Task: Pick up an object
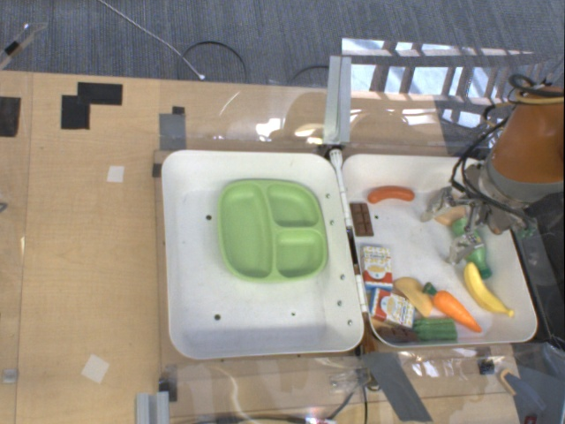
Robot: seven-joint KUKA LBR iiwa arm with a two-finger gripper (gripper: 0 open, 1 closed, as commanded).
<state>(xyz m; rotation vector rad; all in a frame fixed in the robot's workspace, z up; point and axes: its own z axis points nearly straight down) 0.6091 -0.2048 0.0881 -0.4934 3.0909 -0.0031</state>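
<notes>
**Arm low over the right bin**

The arm reaches in from the right, orange band uppermost, wrist pointing down. The gripper (461,230) hangs with jaws spread, nothing clearly between them. A green item (478,260) lies just below the jaws, the banana (485,289) beyond it, the sausage (390,194) well left.
</notes>
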